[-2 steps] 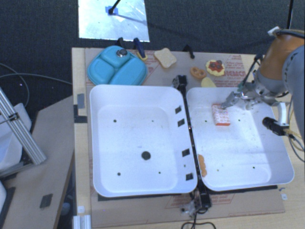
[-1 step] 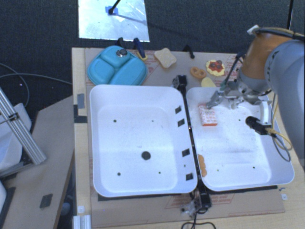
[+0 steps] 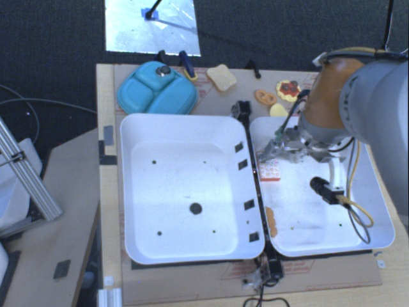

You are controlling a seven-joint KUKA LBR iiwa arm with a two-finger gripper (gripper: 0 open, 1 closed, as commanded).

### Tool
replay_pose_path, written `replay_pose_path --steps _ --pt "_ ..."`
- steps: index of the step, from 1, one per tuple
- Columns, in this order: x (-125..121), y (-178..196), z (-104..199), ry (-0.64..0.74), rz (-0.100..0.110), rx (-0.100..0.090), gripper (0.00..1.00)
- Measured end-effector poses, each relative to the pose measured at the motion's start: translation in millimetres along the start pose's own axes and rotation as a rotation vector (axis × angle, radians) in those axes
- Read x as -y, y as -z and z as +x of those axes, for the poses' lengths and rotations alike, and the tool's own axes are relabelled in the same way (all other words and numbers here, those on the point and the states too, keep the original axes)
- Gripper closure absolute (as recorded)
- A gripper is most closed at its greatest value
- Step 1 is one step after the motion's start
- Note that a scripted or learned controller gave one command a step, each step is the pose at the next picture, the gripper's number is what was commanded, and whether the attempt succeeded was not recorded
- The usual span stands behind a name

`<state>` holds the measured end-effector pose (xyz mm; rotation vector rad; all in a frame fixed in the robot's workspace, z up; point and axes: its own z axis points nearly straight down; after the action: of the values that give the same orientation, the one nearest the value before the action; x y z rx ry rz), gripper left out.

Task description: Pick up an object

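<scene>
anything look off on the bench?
Most items sit outside the bins, along the bench's far edge: blue tray, toast, pretzel, pizza piece. A small orange piece lies against the right bin's left wall.

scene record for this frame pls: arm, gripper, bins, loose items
arm: reaches in from the right, over the right bin
gripper: low at the right bin's left wall, above a red-and-white card
left bin: small dark disc
right bin, other: tan piece by the divider
behind bins: blue sectioned tray, toast piece
</scene>
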<state>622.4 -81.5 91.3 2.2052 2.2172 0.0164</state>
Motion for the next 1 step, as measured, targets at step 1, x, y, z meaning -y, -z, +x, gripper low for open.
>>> replay_pose_path --steps 1 --pt "-50.5 -2.4 -1.9 0.001 0.007 -0.001 0.0"
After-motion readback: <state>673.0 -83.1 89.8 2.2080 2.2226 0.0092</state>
